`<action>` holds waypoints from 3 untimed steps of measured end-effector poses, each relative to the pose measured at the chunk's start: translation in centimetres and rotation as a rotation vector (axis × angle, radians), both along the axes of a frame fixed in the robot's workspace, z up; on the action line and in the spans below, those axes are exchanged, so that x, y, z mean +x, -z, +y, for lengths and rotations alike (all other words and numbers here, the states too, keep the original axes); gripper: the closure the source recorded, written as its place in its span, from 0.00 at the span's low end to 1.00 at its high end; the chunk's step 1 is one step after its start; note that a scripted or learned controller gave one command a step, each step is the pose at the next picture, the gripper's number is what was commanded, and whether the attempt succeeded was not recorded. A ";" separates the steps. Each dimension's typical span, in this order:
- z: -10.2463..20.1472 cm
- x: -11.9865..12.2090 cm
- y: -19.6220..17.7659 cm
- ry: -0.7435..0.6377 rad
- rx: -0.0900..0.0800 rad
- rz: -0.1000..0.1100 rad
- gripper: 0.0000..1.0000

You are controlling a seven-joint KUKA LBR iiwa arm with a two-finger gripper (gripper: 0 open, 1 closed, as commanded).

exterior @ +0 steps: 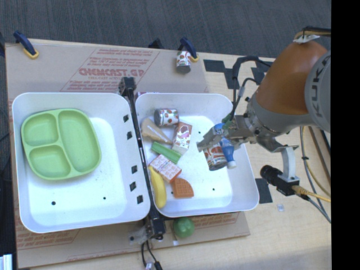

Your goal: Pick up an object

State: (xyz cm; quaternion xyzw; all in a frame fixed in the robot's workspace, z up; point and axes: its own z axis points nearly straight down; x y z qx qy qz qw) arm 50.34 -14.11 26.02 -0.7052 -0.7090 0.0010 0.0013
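fixed overhead camera, slanted down, both bins (pixel 73 207) in frame

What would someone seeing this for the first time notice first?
Probably the orange-banded arm reaching in from the right, its gripper low over the right bin beside a small bottle. Next, the green divided plate alone in the left bin.

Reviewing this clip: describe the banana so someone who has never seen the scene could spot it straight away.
Start at the right white bin, the one crowded with toy food. Follow its left wall down towards the near corner: the banana lies there lengthwise along that wall, beside an orange waffle-like piece. It is the only plain yellow, long, curved item in the bin.
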 end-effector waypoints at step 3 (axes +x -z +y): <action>-2.4 14.2 14.9 -0.003 0.000 0.005 1.00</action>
